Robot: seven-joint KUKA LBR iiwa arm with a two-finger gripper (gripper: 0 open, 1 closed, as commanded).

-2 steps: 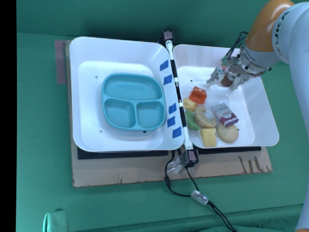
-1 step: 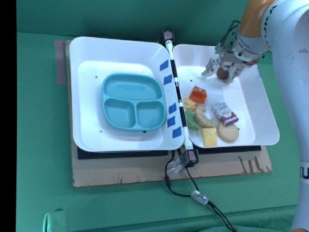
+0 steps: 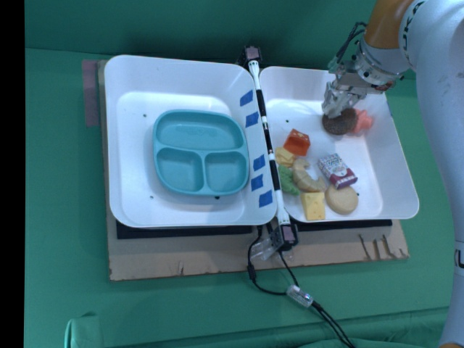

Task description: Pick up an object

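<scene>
Brown round patty [image 3: 338, 124] lies flat near the far side of the right bin [image 3: 403, 187], touching a pink piece [image 3: 363, 120] on its right. Our gripper [image 3: 336, 108] sits right over its top edge, but we cannot tell from this slanted view whether the tool is released or clenched, or whether it has the patty.

We judge the patty to be a light, stiff toy food, likely smooth and a little slippery, so we would take it across its width at the rim, low down, since it lies so flat. Being round, it has no long axis and points no particular way; its flat face looks up.

Well apart, nearer us, lie an orange block [image 3: 297, 142], a small carton [image 3: 337, 170], a yellow cheese piece [image 3: 314, 206] and a tan cookie [image 3: 342, 199]. A teal tray [image 3: 200, 153] sits in the left bin [image 3: 130, 78].
</scene>
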